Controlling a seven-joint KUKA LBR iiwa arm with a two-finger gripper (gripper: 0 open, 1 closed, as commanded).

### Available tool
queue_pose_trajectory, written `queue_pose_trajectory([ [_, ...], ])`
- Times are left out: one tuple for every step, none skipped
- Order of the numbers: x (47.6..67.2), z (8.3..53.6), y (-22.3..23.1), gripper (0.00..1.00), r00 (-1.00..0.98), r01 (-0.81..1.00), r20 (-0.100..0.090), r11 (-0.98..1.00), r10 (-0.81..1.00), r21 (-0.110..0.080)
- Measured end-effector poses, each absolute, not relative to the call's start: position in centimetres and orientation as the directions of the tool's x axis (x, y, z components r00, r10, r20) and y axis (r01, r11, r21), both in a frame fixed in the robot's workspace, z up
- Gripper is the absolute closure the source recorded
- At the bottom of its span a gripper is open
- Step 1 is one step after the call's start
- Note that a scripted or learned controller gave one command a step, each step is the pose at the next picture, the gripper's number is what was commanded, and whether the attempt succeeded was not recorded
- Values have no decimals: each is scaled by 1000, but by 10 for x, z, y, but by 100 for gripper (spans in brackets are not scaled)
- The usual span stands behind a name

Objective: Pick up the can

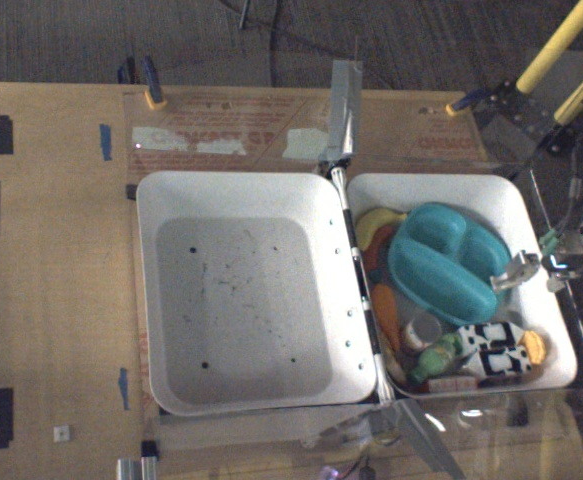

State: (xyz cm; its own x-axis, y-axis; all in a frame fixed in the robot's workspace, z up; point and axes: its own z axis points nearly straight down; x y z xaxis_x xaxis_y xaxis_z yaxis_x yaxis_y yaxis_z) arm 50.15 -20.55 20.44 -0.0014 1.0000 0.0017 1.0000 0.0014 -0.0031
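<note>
Silver can (423,330) (upright) beside teal tray (444,260)

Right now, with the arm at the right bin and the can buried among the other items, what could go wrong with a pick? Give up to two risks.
1. The can sits tucked against the teal divided plate, so a descending gripper may strike or catch the plate instead.
2. The black-and-white carton and green toy crowd the can, so the gripper could snag a neighbour or knock the can over.
</note>
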Motion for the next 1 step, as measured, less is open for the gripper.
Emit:
queue_pose_trajectory([
  [587, 112, -219, 0, -1, 1000, 7, 1, 1000, -4],
])
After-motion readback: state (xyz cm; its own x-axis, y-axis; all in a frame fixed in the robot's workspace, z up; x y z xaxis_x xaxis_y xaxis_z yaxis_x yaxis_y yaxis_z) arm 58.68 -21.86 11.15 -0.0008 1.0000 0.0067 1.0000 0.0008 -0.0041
